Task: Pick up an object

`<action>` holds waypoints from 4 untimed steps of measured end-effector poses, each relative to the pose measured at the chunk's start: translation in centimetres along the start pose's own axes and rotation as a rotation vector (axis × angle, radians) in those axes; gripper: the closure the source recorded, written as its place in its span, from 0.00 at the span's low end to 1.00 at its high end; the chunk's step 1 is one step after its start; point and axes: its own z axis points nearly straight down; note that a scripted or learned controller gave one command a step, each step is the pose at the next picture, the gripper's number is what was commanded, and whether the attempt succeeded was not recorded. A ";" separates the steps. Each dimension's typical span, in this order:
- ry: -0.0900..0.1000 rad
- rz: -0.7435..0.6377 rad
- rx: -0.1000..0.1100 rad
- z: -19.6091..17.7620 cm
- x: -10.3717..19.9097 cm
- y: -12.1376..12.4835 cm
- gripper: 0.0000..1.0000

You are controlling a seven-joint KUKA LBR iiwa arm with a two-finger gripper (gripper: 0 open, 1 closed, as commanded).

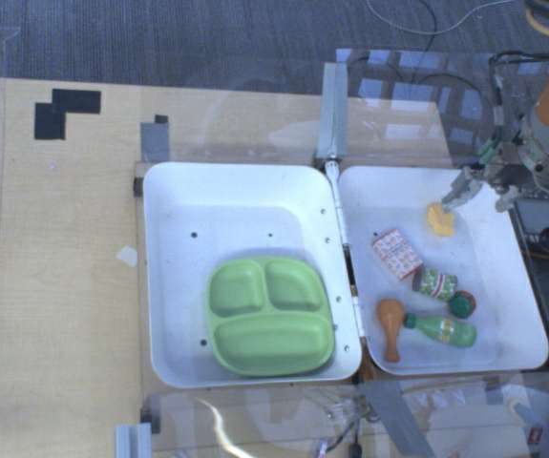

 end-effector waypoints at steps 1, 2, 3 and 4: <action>0.001 -0.310 0.000 13.0 0.8 2.7 0.00; -0.002 -0.161 -0.007 16.8 -1.2 7.3 0.00; 0.002 -0.222 -0.007 16.7 5.2 2.7 0.00; -0.001 -0.212 -0.011 16.6 5.6 -2.9 0.00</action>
